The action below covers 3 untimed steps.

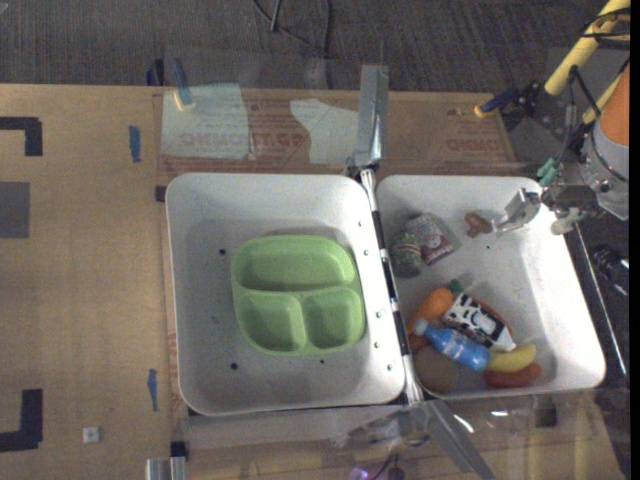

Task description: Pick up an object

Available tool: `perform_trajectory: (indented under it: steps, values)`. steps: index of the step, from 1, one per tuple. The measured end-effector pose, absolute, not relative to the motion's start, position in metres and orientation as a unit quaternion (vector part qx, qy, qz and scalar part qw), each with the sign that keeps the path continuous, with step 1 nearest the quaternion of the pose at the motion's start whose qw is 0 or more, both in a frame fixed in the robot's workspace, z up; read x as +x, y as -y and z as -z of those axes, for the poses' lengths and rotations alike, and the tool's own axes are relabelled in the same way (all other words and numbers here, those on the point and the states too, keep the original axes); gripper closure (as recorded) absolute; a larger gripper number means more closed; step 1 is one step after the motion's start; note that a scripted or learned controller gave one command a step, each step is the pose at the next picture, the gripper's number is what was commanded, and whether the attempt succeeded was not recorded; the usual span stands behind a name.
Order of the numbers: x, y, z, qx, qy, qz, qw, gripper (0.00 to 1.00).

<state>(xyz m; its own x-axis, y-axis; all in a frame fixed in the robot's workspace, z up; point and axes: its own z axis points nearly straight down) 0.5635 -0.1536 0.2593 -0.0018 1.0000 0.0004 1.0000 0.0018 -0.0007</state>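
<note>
The right bin [560,298] holds several objects. A red-and-green pouch [422,239] lies by its left wall, and a small brown piece [477,224] lies near the back. At the front sit an orange carrot [432,308], a black-and-white carton [476,319], a blue bottle [456,347], a yellow banana [511,358] on a red item [514,376], and a brownish round thing [434,368]. My gripper [517,212] hangs over the bin's back right part, just right of the small brown piece, with nothing seen in it.
The left bin [200,228] carries a green divided plate [297,293]. A metal divider [372,128] runs between the bins. Cables and a yellow bar [590,43] crowd the upper right behind the arm [612,158]. Cardboard bench surface lies to the left.
</note>
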Motion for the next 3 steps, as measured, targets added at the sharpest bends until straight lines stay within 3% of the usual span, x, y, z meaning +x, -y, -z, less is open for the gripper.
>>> perform_trajectory:
  steps: [1, 2, 3]
  values:
    - [0.627, 0.17, -0.144, -0.698, 0.716, -0.0001, 0.0, 0.0]
    - [0.62, 0.151, -0.094, -0.682, 0.731, 0.0041, -0.007, 0.0]
    - [0.668, 0.189, -0.086, -0.737, 0.676, 0.0007, -0.002, 0.0]
